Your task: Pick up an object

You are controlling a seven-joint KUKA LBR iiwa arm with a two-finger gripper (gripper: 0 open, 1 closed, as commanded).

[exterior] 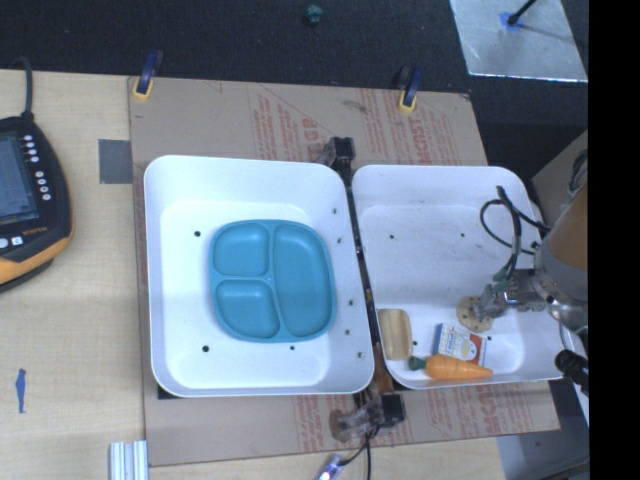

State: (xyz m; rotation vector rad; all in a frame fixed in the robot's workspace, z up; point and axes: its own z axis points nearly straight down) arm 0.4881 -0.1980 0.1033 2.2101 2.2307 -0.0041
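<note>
The right bin holds its objects along the near edge. An orange carrot lies in front. Just behind it sits a small red and white carton. A tan wooden block rests at the bin's near left corner. A round tan disc lies right of centre. My gripper reaches in from the right and hangs low, directly at the disc's right edge. The view does not show whether it touches the disc.
The left bin holds a blue divided plate. A black cable loops over the right bin's far right corner. A teach pendant lies on the bench at the far left. Clamps pin the cardboard at the back.
</note>
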